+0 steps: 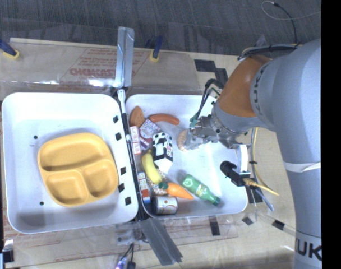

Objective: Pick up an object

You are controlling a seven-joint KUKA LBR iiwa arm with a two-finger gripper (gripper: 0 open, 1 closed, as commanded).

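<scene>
Arm (282,94) is reaching in from the right, and the gripper (192,139) is hanging over the upper middle of the right bin (210,164). The wrist is blocking the view of the jaws, so I cannot tell if they are released or clenched. A tan round item (182,141) is sitting just beside the gripper's left end, maybe touching it. It is partly covered and too blurred to identify, and I cannot tell whether it is being gripped.

The other things are crowding the right bin's left side:
- A brown lump (137,115) and an orange-red sausage (164,118) are lying near the top.
- A dark patterned packet (149,129) is lying just below them, print unreadable.
- Red and white packets (134,140) are lining the left wall, labels unreadable.
- A black and white box (162,148) is leaning over a banana (151,169).
- A carrot (179,191) is lying beside a green bottle (200,188).
- A metal can (165,205) is sitting at the bottom edge, half hidden by the rim.

The left bin (13,111) is holding a yellow compartment tray (75,167), lying flat and well apart from the gripper. Both bins are resting on the bench (176,63). The arm is being cut off at the right edge.
</scene>
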